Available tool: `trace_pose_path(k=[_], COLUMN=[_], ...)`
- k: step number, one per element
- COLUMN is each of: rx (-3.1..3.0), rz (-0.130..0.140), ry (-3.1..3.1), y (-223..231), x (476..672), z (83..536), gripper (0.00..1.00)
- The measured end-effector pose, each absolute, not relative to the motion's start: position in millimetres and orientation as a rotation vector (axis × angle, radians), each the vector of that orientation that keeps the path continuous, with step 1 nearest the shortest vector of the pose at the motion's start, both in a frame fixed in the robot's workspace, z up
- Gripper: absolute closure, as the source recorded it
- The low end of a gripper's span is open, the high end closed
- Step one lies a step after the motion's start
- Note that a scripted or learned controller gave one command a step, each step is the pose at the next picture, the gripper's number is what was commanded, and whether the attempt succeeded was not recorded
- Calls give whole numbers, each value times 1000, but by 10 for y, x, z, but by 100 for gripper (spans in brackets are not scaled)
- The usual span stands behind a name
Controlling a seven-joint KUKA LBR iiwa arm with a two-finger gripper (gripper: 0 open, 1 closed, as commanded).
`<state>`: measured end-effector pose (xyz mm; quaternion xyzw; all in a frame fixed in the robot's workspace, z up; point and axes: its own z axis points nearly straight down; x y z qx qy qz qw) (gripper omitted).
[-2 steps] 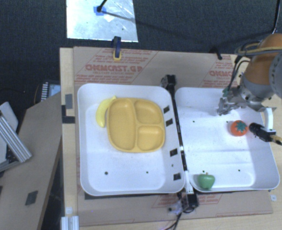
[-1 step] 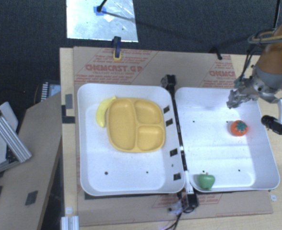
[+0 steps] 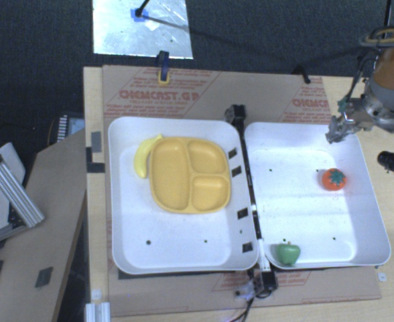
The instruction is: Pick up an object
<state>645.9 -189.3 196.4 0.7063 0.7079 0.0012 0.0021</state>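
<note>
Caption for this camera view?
Claw above right bin's far edge; tomato, green apple inside.

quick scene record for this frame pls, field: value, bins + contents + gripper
left bin: yellow divided tray, with a banana tucked against its left edge
right bin: tomato towards the right side, green apple at the near left corner
gripper: over the far right corner of the right bin, nothing seen between its fingers
arm: reaching in from the right
tomato to gripper: apart, tomato lies nearer the camera
task status: nothing picked up yet
</note>
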Motion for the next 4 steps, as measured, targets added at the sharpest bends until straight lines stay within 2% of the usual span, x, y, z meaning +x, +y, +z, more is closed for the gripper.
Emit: trace_pose_path(k=[1, 4], rx=[2213, 2212], rz=[4, 2], ry=[2223, 2230], y=[-1894, -360], x=[6473, 6333], z=[2294, 2334], gripper=[100, 100])
